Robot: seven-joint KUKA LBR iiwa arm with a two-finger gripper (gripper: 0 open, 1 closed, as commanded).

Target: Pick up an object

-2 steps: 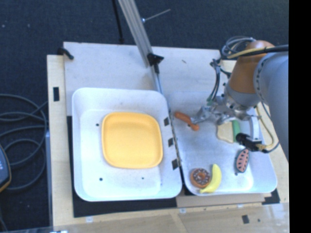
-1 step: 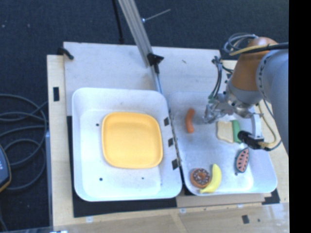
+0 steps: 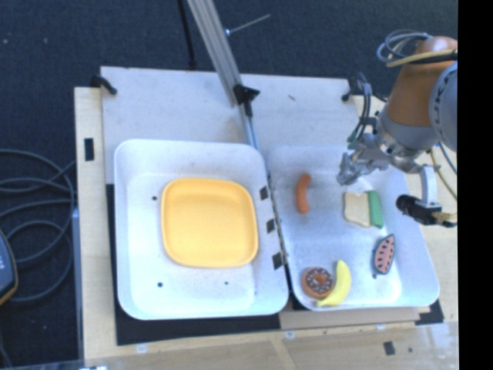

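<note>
My jaws hang over right bin (image 3: pixel 416 284), just above sandwich (image 3: pixel 357 209). Can't tell how wide, nothing held. Green stick (image 3: pixel 374 208) touches sandwich; might bump it, slip.

A robotics lab: a plywood bench (image 3: pixel 91 206) on dark carpet, loose cables (image 3: pixel 35 206) at its left edge, a metal camera pole (image 3: pixel 216 41) clamped at the rear.

The plate (image 3: pixel 209 222) lies in the left bin (image 3: pixel 127 160); the right bin (image 3: pixel 420 272) holds a hot dog (image 3: pixel 303 193), sandwich (image 3: pixel 363 209), watermelon slice (image 3: pixel 384 254), donut (image 3: pixel 316 282) and banana (image 3: pixel 339 284) (touching the donut).
</note>
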